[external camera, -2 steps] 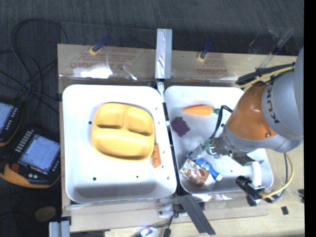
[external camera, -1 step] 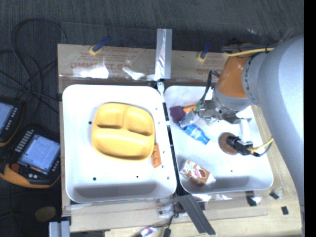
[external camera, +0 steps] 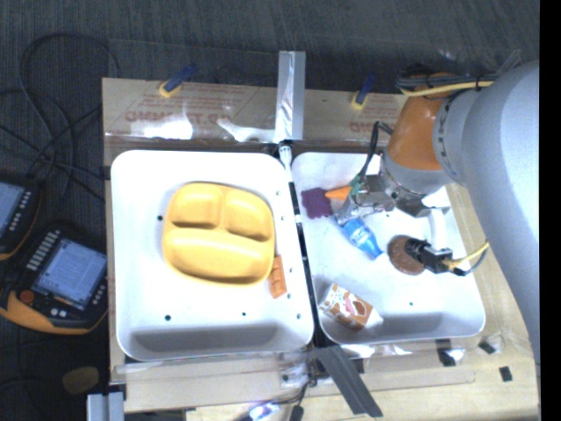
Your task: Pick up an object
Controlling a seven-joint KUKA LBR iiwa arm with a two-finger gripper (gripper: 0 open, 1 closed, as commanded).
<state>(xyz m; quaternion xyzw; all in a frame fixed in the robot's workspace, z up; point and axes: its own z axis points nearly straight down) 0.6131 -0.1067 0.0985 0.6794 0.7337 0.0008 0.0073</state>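
My gripper (external camera: 354,207) is low in the right bin (external camera: 456,318), near its back left part. It stands just above the upper end of a blue object (external camera: 362,236) that lies tilted on the bin floor. A purple object (external camera: 314,202) and a small orange piece (external camera: 337,194) lie just left of the gripper. A brown round object (external camera: 405,254) rests to the right of the blue one. A small white and brown box (external camera: 346,307) sits near the bin's front wall.
The left bin (external camera: 140,323) holds a large yellow divided tray (external camera: 219,231) and a small orange item (external camera: 278,279) by the wall between the bins. The grey arm with its orange band (external camera: 416,139) covers the right bin's back right corner.
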